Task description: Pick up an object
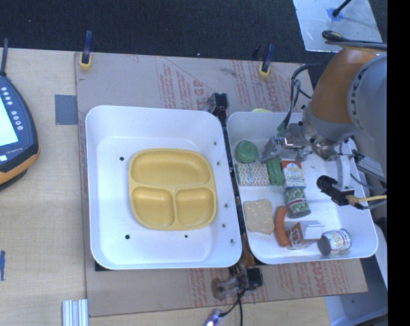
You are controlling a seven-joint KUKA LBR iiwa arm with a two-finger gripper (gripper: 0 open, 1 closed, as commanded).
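The wooden bench point(42, 250) carries a brown cardboard sheet point(157, 80) clipped at its far edge, dark floor beyond. The left bin point(103, 182) holds a yellow divided tray point(172, 187). The hand point(281, 146) hangs over the right bin point(361, 246) — its far-left corner, beside a green round lid point(246, 151) — whether it is open or closed, I cannot tell.

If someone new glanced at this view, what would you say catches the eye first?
Probably the yellow tray, with three compartments, lying alone in the left bin. Next, the right bin, crowded with small items such as a green lid and a can. The arm reaches over its far end.
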